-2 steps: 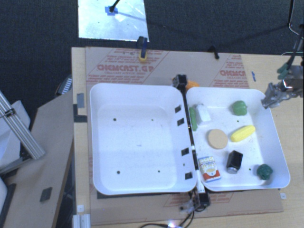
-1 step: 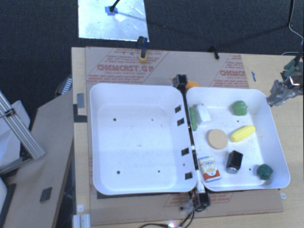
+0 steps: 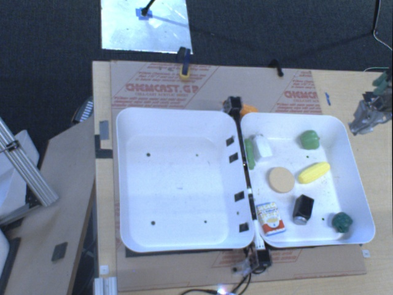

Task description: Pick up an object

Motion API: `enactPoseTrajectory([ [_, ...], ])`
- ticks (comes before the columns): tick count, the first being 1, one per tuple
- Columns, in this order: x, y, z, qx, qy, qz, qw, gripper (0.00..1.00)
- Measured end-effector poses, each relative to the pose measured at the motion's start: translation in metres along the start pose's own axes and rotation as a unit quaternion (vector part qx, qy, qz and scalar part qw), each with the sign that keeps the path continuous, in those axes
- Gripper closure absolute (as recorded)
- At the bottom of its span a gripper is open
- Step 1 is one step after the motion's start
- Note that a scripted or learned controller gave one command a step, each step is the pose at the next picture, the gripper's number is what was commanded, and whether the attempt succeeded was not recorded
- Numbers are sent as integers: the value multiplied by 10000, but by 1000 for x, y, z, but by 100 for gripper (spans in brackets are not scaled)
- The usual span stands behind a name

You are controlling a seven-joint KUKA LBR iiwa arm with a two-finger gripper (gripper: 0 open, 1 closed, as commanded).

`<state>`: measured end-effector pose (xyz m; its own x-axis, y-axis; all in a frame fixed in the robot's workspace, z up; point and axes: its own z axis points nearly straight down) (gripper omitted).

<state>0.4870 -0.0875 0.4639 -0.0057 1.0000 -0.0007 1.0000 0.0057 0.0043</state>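
At the far left we see one pale side table [image 3: 61, 183] carrying a slanted aluminium rail [image 3: 24, 168]. Next to it comes the bench [image 3: 104, 251], covered by a clear sheet with reddish print [image 3: 163, 86]. We read that lettering as "CHEMCAST GP", printed twice, once near the left bin's back edge and once near the right bin's; the smaller lines beneath are too fine to make out. Behind the sheet, one shiny metal plate [image 3: 144, 17] lies on the dark floor, and a small yellow and blue clamp [image 3: 183, 63] sits at the sheet's back edge.

We count two white bins. The left bin [image 3: 178, 180] shows bare floor with a few dark dots. Four small black clips run along the seam where the bins meet.

The right bin [image 3: 347, 140] holds the task's objects, and we count eight. Moving rightward: one green stick [image 3: 250, 153] against the seam, one small white packet [image 3: 263, 146] touching it, one red and white carton [image 3: 270, 219] near the front edge whose label we cannot read, one tan disc [image 3: 281, 179] in the middle, one black box [image 3: 303, 209], one yellow banana-shaped piece [image 3: 314, 172], one green pepper-like piece [image 3: 309, 139] near the back, and one dark green lump [image 3: 342, 221] in the front right corner.

At the right edge, well apart from the bin's contents, the gripper [image 3: 367, 118] hangs over the bench beside the right bin. We cannot tell how it is set.
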Motion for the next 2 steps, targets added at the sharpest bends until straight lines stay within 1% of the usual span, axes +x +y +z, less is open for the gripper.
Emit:
enactPoseTrajectory([
  [1, -4, 0, -12, 0, 1, 14, 10000, 100],
  [2, -4, 0, 19, 10, 0, 24, 10000, 100],
])
